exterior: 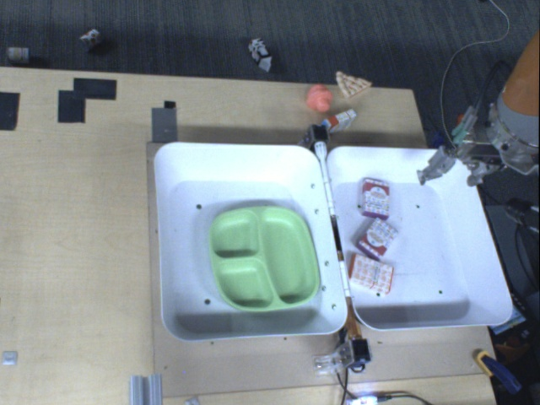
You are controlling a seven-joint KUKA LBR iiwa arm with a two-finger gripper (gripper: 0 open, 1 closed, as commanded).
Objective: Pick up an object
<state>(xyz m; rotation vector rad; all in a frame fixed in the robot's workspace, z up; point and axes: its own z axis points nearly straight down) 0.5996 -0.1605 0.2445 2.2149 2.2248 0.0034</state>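
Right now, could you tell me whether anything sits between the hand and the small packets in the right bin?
Nothing visible does. The hand hangs over the right bin's upper right corner, and only bare white floor shows between it and the nearest packet. The other two packets lie farther down.

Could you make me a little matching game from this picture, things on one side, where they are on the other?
Things:
1. green tray
2. three small packets
3. orange ball
4. gripper

Places:
A. on the bench beyond the bins
B. in the left bin
C. over the right bin's far right corner
D. in the right bin

Pairs: 1-B, 2-D, 3-A, 4-C
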